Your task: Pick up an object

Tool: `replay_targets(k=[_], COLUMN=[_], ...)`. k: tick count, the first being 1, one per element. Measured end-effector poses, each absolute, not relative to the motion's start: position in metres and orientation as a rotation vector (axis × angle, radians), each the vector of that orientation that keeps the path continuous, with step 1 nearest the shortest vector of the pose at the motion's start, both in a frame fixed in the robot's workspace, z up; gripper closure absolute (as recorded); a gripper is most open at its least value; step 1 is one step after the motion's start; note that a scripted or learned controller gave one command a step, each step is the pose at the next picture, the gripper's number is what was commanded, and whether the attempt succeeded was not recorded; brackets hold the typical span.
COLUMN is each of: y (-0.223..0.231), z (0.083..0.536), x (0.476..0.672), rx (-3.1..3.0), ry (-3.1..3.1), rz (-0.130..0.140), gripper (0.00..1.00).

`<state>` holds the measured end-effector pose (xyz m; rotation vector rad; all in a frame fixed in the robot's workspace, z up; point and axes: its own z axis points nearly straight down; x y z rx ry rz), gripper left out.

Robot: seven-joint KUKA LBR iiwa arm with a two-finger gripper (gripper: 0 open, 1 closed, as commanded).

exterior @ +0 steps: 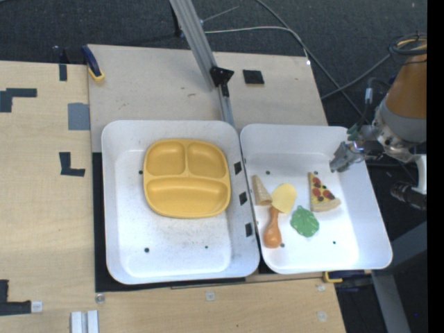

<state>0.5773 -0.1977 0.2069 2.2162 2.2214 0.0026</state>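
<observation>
In the right bin (pixel 361 252) lie several toy foods: a pizza slice (pixel 322 192), a green leafy piece (pixel 304 223), a pale yellow piece (pixel 284 198), an orange drumstick-like piece (pixel 272 230) and a tan wedge (pixel 261 190). My gripper (pixel 343 157) hangs over the bin's upper right part, just above and to the right of the pizza slice. Nothing shows between its fingers.
The left bin (pixel 125 248) holds a yellow divided plate (pixel 186 177). A metal pole (pixel 196 33) slants in from the top toward the gap between the bins. Cables (pixel 277 30) run across the dark floor behind the bench.
</observation>
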Motion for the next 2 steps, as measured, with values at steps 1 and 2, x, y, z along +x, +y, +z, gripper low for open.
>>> replay_targets(k=[1, 2], y=[-0.197, -0.150], z=[0.260, 0.249], x=[0.578, 0.588], rx=[2.216, 2.216], ry=[2.221, 2.228], rz=[0.003, 0.000], gripper=[1.00, 1.00])
